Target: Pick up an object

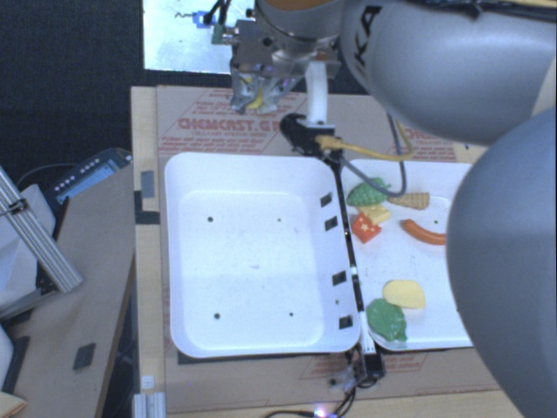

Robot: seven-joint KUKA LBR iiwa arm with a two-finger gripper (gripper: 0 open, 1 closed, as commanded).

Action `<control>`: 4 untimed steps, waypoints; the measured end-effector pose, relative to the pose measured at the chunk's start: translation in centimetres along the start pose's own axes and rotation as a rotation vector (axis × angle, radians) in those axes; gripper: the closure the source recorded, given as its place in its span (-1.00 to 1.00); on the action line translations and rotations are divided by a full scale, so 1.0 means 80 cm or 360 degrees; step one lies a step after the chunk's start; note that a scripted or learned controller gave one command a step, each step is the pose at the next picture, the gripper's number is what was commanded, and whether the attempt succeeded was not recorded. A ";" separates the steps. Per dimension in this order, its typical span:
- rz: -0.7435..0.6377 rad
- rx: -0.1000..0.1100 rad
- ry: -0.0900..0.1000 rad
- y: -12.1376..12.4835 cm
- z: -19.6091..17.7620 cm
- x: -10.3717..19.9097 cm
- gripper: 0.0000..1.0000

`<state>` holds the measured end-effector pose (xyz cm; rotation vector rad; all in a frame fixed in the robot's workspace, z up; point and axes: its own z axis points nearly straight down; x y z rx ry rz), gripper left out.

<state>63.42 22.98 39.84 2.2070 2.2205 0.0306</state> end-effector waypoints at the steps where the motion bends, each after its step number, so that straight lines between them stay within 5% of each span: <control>1: 0.0007 0.0043 -0.0013 0.040 0.136 0.004 1.00; 2: 0.0008 0.0050 -0.0015 0.034 0.277 0.003 1.00; 3: 0.0007 0.0054 -0.0014 -0.073 0.399 0.004 1.00; 4: 0.0010 0.0045 -0.0012 -0.167 0.390 -0.019 1.00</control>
